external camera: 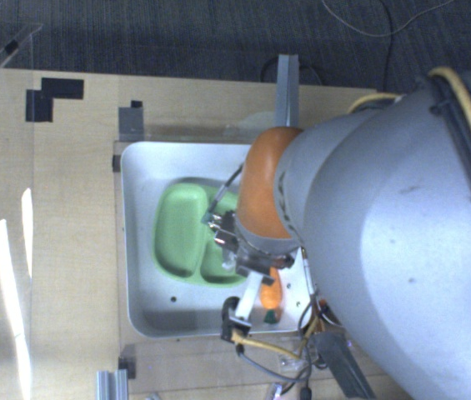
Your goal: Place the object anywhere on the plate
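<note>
The gripper [228,252] sits at the centre of the frame, tucked under the orange band [262,186] of the arm, and whether it is spread or closed cannot be told, because the wrist hardware hides it from above. It hangs over the right-hand part of the green plate [181,227], which lies in the white bin [139,190] left of centre. That position suits the task: the plate is the target, so an arm that means to set something down has reason to be there.

The likely task object, a small orange thing [270,294] with a green end, perhaps a toy carrot, lies just below and right of the gripper, near the bin's lower right corner. It appears to rest on the bin floor, beside the plate and not on it, though the wrist covers part of it and contact with the plate cannot be ruled out. Nothing can be made out in the gripper's grasp, so by these signs the object has not reached the plate.

A bundle of cables [256,348] trails from the wrist across the lower edge of the bin. The large grey arm body [402,240] fills the right side of the frame, reaching in over the wooden bench [52,223], and it covers the area to the right.
</note>
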Robot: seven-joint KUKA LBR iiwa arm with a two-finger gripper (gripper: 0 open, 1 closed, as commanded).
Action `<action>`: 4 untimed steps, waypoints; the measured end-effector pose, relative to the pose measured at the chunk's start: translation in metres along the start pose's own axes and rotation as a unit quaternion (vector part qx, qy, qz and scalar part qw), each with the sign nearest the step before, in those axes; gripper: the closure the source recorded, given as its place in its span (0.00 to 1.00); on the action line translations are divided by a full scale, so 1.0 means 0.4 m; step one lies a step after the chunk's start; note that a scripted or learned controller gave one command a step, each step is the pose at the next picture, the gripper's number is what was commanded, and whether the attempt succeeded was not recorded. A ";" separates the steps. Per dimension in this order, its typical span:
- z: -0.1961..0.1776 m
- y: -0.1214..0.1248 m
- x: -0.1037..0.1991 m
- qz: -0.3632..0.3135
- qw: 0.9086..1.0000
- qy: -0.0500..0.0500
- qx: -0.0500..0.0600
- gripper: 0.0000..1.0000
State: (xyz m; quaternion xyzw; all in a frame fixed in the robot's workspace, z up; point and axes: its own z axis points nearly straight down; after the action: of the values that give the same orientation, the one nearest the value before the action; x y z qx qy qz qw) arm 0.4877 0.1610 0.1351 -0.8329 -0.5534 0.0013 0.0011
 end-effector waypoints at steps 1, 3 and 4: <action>0.109 -0.039 0.133 0.006 1.000 0.003 -0.008 1.00; -0.152 0.169 0.197 -0.083 0.997 0.000 -0.001 1.00; -0.022 0.344 0.348 -0.143 0.990 0.000 -0.002 1.00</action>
State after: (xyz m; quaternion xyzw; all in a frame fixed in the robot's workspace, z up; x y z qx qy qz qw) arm 0.6686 0.2362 0.1434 -0.7453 -0.6668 -0.0001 -0.0002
